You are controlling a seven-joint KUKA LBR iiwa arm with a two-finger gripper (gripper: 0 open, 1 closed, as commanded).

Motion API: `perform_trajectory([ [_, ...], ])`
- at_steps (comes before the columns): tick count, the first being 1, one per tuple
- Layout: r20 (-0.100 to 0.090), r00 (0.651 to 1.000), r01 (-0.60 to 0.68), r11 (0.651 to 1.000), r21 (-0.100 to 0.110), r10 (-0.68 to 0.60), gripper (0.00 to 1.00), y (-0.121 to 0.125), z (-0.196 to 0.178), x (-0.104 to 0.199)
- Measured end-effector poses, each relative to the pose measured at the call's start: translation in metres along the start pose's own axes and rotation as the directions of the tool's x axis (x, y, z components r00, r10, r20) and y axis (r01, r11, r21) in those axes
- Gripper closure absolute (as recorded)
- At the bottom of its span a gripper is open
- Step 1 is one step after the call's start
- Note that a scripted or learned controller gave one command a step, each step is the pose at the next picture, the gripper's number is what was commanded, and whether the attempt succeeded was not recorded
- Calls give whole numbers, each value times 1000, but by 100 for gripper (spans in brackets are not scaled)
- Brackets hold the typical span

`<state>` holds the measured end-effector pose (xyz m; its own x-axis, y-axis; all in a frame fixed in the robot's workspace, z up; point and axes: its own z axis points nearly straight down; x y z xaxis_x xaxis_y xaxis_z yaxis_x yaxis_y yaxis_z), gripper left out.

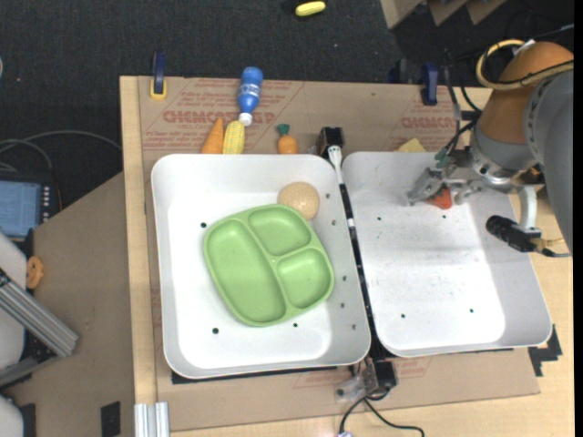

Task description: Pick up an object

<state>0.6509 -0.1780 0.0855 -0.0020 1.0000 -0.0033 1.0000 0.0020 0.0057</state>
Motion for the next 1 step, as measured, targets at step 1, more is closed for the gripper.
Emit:
perform_trajectory([
  [1, 0, 1000, 1, 1000, 4, -1, 100, -2, -10, 1],
])
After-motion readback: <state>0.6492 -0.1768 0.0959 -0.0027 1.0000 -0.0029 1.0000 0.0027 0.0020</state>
